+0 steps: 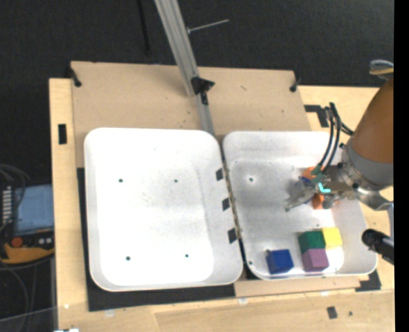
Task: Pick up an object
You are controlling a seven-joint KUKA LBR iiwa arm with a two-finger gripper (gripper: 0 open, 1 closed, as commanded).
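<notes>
Nearest, along the right white plastic bin's [259,158] front wall: small blue cube [279,261], purple cube [316,259], green cube [312,241], yellow cube [331,236]. Beyond: gripper [306,194] low beside a small orange piece [319,200]; fingers' state, cannot tell. Farther left: second white bin [152,206].

White left bin [156,206] and white right bin [259,178], both with grey scuffing; in the right one my blocks: blue [279,261], green [312,241], yellow [332,237], purple [316,259]; my arm [374,137] orange over grey; bench [176,95] tan
</notes>
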